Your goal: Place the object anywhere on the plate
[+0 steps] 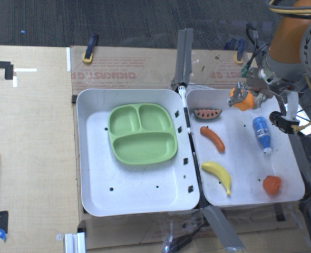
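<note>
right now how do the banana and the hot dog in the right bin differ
Colour: the banana is yellow, the hot dog orange-red.
Shape: the banana curves and tapers to a thin tip; the hot dog is nearly straight with rounded ends.
Place: the hot dog lies farther back, just below the watermelon slice; the banana lies nearer the front edge.
Both lie flat on the right bin floor near its left wall, slanting the same way, apart from each other.
</note>
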Controlling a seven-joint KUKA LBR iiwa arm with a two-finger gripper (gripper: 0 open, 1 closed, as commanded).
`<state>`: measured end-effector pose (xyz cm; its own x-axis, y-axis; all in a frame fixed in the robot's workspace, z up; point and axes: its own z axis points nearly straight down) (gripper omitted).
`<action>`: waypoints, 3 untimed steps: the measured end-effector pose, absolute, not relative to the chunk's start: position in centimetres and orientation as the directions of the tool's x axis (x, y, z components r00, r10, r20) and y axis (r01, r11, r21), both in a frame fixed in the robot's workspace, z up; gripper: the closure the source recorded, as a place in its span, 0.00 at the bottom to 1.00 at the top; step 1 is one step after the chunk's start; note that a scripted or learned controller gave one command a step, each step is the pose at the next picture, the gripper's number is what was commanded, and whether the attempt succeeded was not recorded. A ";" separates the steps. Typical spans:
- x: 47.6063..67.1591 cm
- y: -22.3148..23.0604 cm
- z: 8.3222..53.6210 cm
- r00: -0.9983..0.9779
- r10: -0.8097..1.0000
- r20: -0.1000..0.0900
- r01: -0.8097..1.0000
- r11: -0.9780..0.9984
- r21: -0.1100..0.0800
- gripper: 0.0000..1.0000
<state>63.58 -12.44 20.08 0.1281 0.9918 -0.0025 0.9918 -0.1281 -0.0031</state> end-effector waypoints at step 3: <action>60.5 5.4 19.1 0.116 0.993 -0.002 0.993 -0.116 -0.004 1.00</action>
